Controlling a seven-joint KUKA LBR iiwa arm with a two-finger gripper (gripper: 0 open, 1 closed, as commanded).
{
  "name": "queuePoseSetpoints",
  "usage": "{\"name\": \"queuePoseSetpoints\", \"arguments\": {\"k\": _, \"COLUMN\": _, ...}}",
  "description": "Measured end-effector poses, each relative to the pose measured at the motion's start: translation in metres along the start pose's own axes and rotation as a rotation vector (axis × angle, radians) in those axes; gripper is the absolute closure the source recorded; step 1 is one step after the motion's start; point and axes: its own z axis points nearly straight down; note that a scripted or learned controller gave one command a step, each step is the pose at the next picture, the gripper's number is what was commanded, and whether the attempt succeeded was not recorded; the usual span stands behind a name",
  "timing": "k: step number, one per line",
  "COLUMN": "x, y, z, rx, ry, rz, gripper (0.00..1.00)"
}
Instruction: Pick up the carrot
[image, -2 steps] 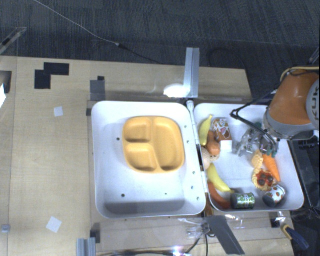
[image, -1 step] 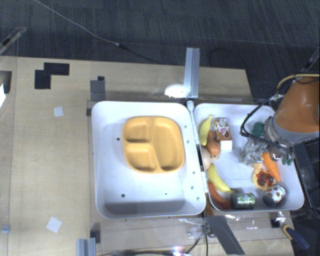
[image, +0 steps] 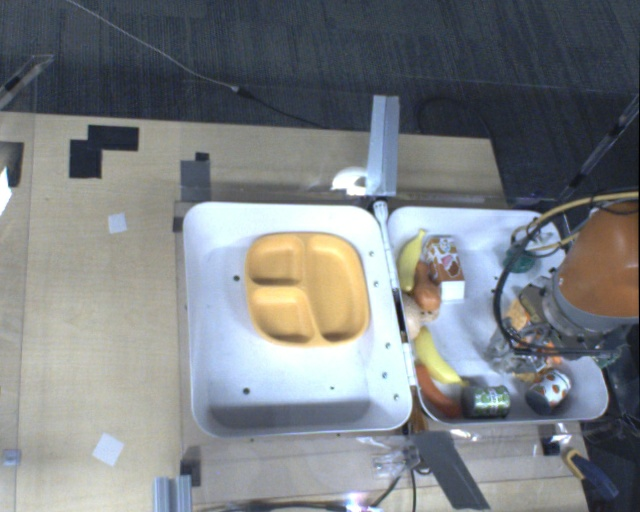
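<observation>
The carrot (image: 436, 389) is an orange-red stick lying along the front left corner of the right bin (image: 480, 232). A yellow banana (image: 436, 356) lies partly over it and a green can (image: 487, 401) rests at its right end. My gripper (image: 522, 348) hangs low over the right half of that bin, below the orange band (image: 605, 265) of the arm. It is a short way to the right of the carrot and apart from it. Cables and the wrist hide its tips.
A second banana (image: 409, 259), a printed packet (image: 443, 260), a white block (image: 452, 291) and a brown piece (image: 428, 296) crowd the right bin's back left. A dark round object (image: 547, 392) sits at the front right. The left bin (image: 215, 330) holds a yellow divided tray (image: 304, 288).
</observation>
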Motion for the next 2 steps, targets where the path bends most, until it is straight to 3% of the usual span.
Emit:
{"name": "queuePoseSetpoints", "arguments": {"k": 1, "x": 0.0, "y": 0.001, "z": 0.001, "rx": -0.002, "ry": 0.001, "rz": -0.002, "gripper": 0.0}}
{"name": "queuePoseSetpoints", "arguments": {"k": 2, "x": -0.035, "y": -0.033, "z": 0.003, "rx": -0.005, "ry": 0.008, "rz": 0.445, "gripper": 0.0}}
